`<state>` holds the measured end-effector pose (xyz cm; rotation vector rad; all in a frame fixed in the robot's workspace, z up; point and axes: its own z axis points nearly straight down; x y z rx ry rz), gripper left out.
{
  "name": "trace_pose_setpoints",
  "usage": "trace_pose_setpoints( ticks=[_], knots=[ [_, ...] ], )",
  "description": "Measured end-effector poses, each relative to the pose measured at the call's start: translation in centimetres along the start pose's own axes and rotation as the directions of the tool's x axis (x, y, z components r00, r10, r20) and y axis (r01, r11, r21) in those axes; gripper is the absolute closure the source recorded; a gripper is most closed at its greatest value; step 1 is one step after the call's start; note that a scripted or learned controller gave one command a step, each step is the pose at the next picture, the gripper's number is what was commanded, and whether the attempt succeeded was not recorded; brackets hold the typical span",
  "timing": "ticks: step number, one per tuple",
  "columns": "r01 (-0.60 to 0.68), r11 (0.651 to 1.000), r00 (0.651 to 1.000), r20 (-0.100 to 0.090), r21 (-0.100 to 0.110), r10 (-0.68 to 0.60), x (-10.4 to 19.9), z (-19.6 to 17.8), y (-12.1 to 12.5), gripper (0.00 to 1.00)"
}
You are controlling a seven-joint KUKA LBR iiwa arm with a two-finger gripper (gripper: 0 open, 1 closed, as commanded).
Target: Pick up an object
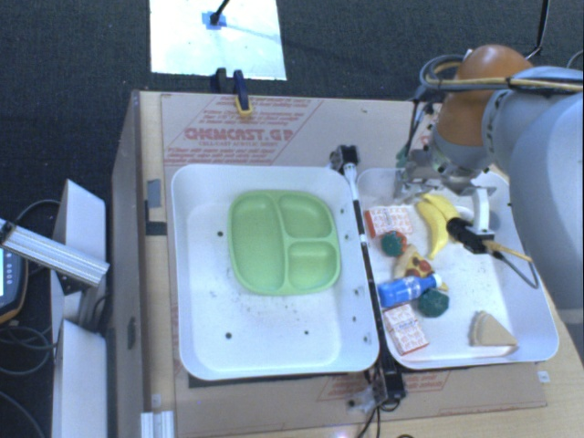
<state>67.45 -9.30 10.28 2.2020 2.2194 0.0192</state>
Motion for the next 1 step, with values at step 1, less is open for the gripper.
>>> trace_pose_setpoints(
  ticks=[1],
  knots=[
    [-0.006, 1.000, 1.000, 0.000, 0.014, 0.006, -2.51, -5.99, -1.21, 1.00]
  ],
)
